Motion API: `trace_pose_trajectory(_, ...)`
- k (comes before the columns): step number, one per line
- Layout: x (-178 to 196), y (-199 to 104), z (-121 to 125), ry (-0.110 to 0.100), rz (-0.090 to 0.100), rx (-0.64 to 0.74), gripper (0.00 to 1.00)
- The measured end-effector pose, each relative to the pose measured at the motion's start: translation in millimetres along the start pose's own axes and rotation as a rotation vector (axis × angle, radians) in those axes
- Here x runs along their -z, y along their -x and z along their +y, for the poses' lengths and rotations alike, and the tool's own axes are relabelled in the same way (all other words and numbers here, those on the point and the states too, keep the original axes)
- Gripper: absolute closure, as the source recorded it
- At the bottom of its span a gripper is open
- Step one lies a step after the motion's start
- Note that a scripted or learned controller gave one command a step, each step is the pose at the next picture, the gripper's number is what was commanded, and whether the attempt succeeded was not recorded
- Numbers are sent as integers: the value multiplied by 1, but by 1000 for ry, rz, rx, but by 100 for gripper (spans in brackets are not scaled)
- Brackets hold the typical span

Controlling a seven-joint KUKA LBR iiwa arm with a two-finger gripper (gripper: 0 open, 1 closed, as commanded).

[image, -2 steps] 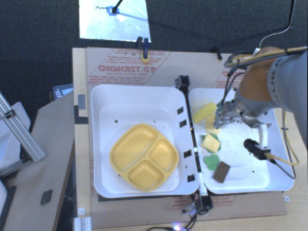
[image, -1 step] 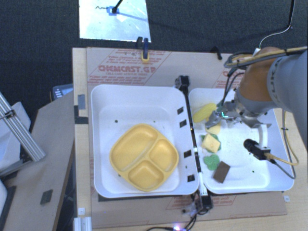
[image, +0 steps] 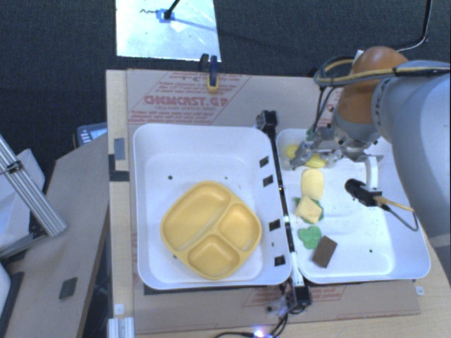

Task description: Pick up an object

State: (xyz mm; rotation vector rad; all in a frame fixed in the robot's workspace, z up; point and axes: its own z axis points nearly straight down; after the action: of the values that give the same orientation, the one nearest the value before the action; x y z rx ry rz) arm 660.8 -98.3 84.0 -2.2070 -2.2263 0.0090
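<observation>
My gripper (image: pixel 306 153) hangs low over the far left corner of the right bin (image: pixel 402 259). A small yellow piece (image: pixel 317 163) lies right under it, and a pale yellow piece (image: pixel 290 151) sits just to its left; whether either is touched I cannot tell. Nearer the camera along the bin's left side lie a yellow rounded object (image: pixel 312 183), a yellow wedge (image: pixel 307 209) resting on a green thing, a green round piece (image: pixel 308 236) and a brown block (image: pixel 325 251).
The left bin (image: pixel 155 153) holds a yellow divided tray (image: pixel 211 228). A black-clipped divider (image: pixel 277 189) separates the two bins. The grey arm (image: pixel 416 118) covers the right bin's far right part.
</observation>
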Motion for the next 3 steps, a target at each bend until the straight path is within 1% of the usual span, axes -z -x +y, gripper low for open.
trace_pose_trajectory(1,10,1,-3,-2,-1,-2,100)
trace_pose_trajectory(2,108,-78,11,22,2,4,100)
trace_pose_trajectory(3,147,-56,8,15,-1,-8,100)
